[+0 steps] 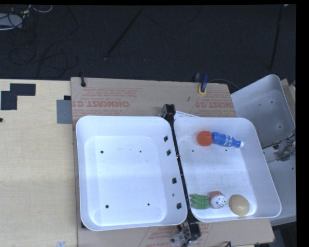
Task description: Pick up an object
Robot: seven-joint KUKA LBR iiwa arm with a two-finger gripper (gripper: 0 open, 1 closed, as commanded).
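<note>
Camera view, nothing's picked up yet imo: small blue plastic bottle [226, 140] lies at the far end of the right shallow white bin [260, 164], touching a round orange ball [204, 138]. Gripper's state, can't tell. Whole grab left to do.

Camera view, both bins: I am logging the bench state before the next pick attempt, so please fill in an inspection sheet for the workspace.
Surface: two shallow white plastic bins, the left bin and the right bin, side by side on brown printed cardboard over a pale wooden bench.
Job's things: all in the right bin. Round orange ball touching a blue bottle with a white cap near the far wall; green leafy toy, white ball with red dots and tan egg-shaped object in a row along the near wall.
Clutter: blue and yellow clamp on the cardboard's far edge.
Grippers: nothing seen.
Cables: dark cables on the floor, top left.
Surroundings: dark carpet floor; grey metal plate at right.
</note>
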